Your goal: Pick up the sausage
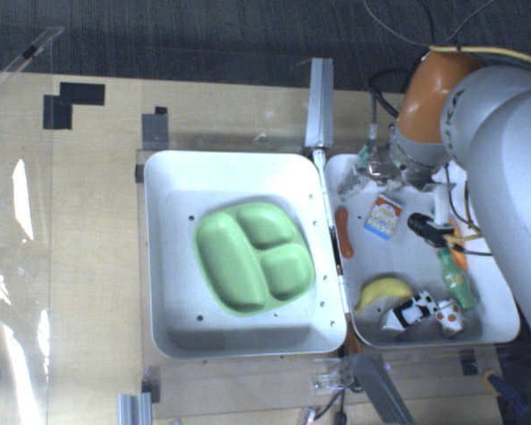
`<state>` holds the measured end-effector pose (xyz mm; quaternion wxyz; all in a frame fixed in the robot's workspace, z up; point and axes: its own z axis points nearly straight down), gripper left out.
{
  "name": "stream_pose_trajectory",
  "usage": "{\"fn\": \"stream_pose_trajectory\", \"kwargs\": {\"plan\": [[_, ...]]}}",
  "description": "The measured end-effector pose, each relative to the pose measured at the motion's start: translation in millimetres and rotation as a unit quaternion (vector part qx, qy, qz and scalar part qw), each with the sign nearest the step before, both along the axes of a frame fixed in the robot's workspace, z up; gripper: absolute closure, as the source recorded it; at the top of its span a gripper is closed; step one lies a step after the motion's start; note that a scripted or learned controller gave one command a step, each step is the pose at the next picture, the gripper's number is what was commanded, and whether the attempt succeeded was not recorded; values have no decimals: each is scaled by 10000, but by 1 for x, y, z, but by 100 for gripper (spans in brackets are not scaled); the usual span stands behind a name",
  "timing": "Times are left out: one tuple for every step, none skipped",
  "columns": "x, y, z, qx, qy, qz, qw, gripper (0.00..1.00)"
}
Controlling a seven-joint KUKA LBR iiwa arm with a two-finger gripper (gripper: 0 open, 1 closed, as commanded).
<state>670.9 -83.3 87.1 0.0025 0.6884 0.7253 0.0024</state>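
- Jaws cannot be judged open or closed; the grey two-finger gripper (369,168) sits low at the far end of the right shallow white bin (504,326), and nothing shows between its tips.
- Sausage, a slim reddish-brown link (343,233), lies lengthwise against the right bin's left wall, near the gripper and on the camera's side of it.
- Just beside the sausage rests a small blue, white and red carton (383,217); farther toward the front lie a yellow banana (382,290) and a black-and-white toy cow (415,312).
- A green bottle with an orange cap (454,280) lies along the right side of that bin.
- In the left white bin (168,237) sits a pale green three-part plastic tray (254,257).
- To do this step well, I judge the fingers should straddle the link across its narrow width at mid-length.
- The wall probably leaves little room for the wall-side finger, so a clean vertical descent matters.
- Crowding the carton risks nudging it.
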Motion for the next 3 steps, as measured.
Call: {"fn": "stream_pose_trajectory", "kwargs": {"plan": [[0, -1, 0, 1, 2, -231, 9997, 0], [0, -2, 0, -2, 1, -184, 9998, 0], [0, 0, 0, -8, -2, -108, 9999, 0]]}}
